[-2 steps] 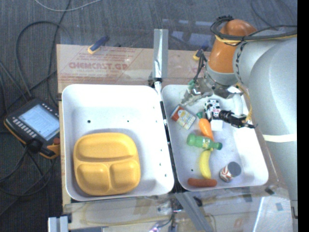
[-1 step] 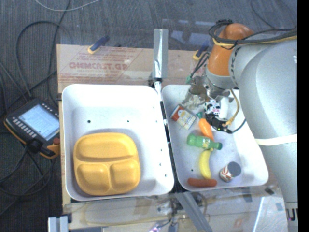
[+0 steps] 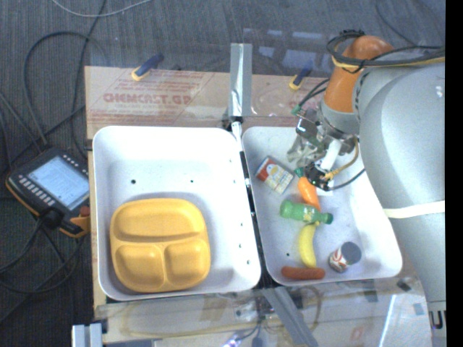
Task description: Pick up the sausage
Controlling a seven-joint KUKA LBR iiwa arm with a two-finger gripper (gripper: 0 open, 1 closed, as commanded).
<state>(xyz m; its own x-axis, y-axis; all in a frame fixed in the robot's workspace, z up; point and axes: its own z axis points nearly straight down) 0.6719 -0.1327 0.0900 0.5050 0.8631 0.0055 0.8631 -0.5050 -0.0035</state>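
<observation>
Gripper over right bin, far end; grip state can't tell. Sausage well apart from it, toward view's bottom, past carrot, green bottle & banana.

The desk has a brown top with red letters on it. Two white bins sit on it side by side. The left bin and the right bin have their edges very close in the middle. A grey metal bar stands at the back between them. Two small blue and yellow clips sit on the desk's back edge.
</observation>
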